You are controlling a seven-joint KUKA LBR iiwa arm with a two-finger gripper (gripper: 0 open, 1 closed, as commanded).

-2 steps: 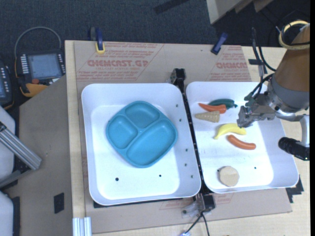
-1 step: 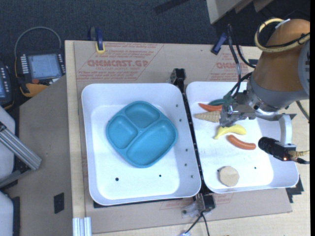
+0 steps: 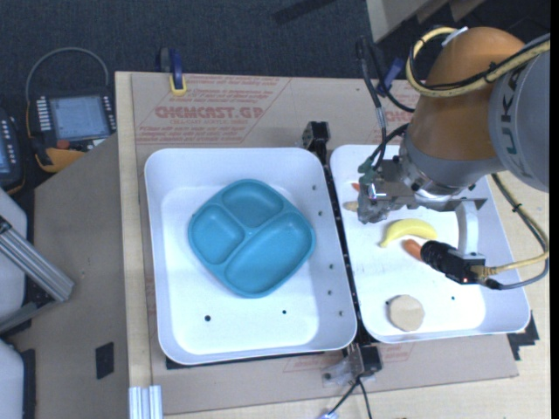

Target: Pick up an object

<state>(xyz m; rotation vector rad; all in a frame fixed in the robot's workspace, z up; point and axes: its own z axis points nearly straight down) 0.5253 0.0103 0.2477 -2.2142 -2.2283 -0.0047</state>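
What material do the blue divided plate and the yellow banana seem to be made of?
Blue divided plate: probably moulded plastic, with an even colour, soft sheen and rounded compartment ridges. Banana: likely a plastic toy, uniformly bright yellow and smooth, though too small to be sure.

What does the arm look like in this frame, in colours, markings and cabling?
The arm is grey with a broad, rounded orange band above the wrist and part of dark lettering on its grey shell. Yellow and black cables loop over the band. The claw is a small cluster of dull metal and dark parts.
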